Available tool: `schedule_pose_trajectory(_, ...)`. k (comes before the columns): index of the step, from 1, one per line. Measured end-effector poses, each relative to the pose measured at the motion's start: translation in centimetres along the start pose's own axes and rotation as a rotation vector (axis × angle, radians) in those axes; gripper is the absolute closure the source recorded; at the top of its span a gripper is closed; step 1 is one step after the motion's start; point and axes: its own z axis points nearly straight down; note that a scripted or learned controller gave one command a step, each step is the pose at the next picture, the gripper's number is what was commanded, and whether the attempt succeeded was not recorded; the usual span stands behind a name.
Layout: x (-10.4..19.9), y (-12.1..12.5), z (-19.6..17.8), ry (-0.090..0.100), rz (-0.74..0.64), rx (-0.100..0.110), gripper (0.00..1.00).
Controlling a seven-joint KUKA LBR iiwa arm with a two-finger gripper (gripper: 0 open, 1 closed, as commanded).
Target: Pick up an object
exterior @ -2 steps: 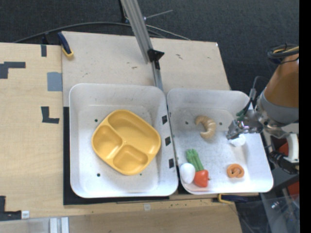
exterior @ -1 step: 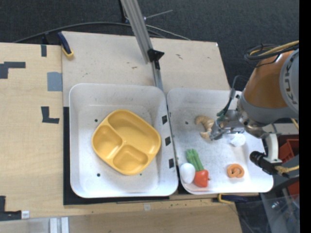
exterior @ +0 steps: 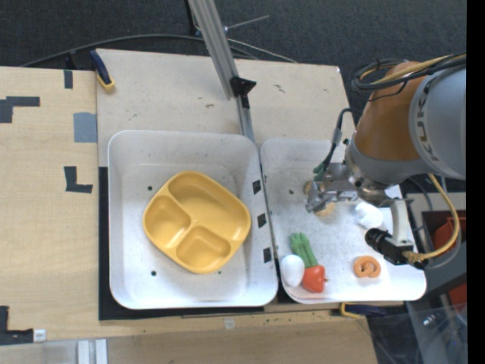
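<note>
Gripper (exterior: 324,198) low in right bin (exterior: 342,290), finger state unreadable. Small tan lump (exterior: 327,211) touching just below it, partly hidden.

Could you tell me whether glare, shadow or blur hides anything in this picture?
Camera view: even light and sharp focus, no strong glare on the yellow tray; the arm overhangs the gripper, so its fingertips and the small thing beneath them are hard to make out.
</note>
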Motion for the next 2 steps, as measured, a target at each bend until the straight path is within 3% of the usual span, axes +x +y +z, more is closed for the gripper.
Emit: schedule_pose_trajectory(2,10.9,1.8,-1.6,0.001,-0.001,0.000,1.00)
